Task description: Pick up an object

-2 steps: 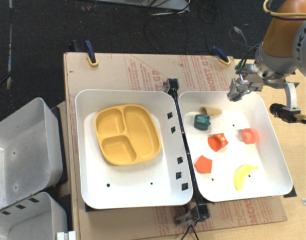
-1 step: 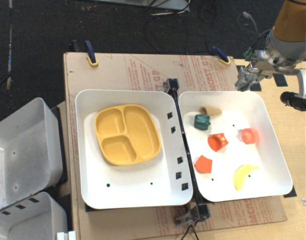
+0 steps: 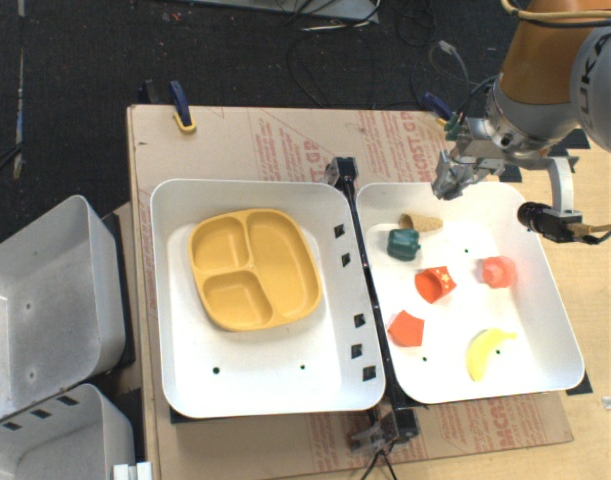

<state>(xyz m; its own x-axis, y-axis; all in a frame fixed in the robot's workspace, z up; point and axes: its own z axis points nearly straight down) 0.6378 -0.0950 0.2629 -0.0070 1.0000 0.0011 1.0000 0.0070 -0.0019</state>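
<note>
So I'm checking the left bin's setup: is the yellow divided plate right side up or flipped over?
Right side up. The yellow plate lies flat in the left bin, its three hollow compartments facing up, with raised ridges between them.

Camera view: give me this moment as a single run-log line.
gripper: over right white bin's far edge, nothing between fingers | nearest: tan piece, teal block | yellow divided plate: left bin

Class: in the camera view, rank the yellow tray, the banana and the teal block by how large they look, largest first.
1. Yellow tray
2. Banana
3. Teal block, a little smaller than the banana.
</note>
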